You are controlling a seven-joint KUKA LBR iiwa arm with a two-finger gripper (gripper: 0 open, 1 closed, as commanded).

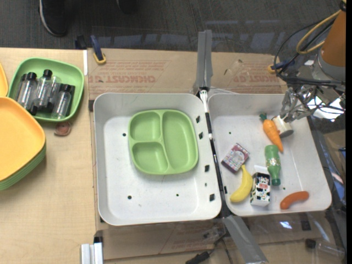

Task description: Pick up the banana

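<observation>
Beside the milk carton (261,188) we found the banana (242,186).
Our gripper (288,116) hovered beyond the carton, above the carrot (272,133); we couldn't tell its grip.

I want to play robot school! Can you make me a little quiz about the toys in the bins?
1. True or false: the banana lies in the same bin as the green divided plate.
2. Which toy is nearest the gripper? A) carrot B) banana C) green bottle
3. Fill in: the milk carton sits just to the ____ of the banana in the picture.

Key: 1 false, the banana is in the right bin, the plate in the left bin. 2 A. 3 right.
</observation>
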